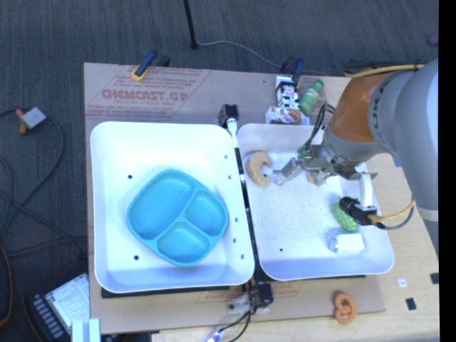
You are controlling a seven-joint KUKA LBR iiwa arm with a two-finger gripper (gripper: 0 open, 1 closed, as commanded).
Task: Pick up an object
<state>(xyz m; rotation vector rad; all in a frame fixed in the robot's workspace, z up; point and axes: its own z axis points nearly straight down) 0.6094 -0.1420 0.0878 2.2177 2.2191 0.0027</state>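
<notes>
**One fixed overhead camera, slanted down on both bins**

Single view, mounted above the bench [142,95], looking down at a slant. Left bin [114,148] and right bin [299,255] both sit whole in frame, side by side. Carpeted floor [71,20] shows past the far and left edges. Arm [399,112] enters from the right, near the lens, probably blurring that corner. Medium distance; small items read coarse.
</notes>
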